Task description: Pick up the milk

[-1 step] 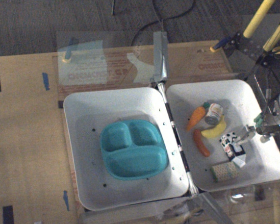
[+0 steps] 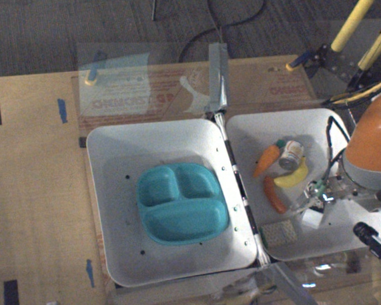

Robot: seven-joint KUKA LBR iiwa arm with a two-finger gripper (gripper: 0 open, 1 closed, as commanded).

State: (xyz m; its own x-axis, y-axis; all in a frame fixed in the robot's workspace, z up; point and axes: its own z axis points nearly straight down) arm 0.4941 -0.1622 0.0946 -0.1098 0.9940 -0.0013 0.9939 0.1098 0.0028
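A small white carton, apparently the milk (image 2: 311, 219), lies near the front of the right bin (image 2: 269, 131), partly hidden by the arm. My gripper (image 2: 316, 192) hangs low in that bin, just above and behind the carton and right of the banana. The grey arm with its orange band (image 2: 375, 139) reaches in from the right. Nothing can be seen held in the gripper.
The right bin also holds a carrot (image 2: 267, 158), a tin can (image 2: 290, 154), a yellow banana (image 2: 292, 178), an orange sausage-like piece (image 2: 274, 195) and a grey speckled pad (image 2: 279, 232). A teal divided plate (image 2: 180, 203) sits in the left bin (image 2: 110, 156).
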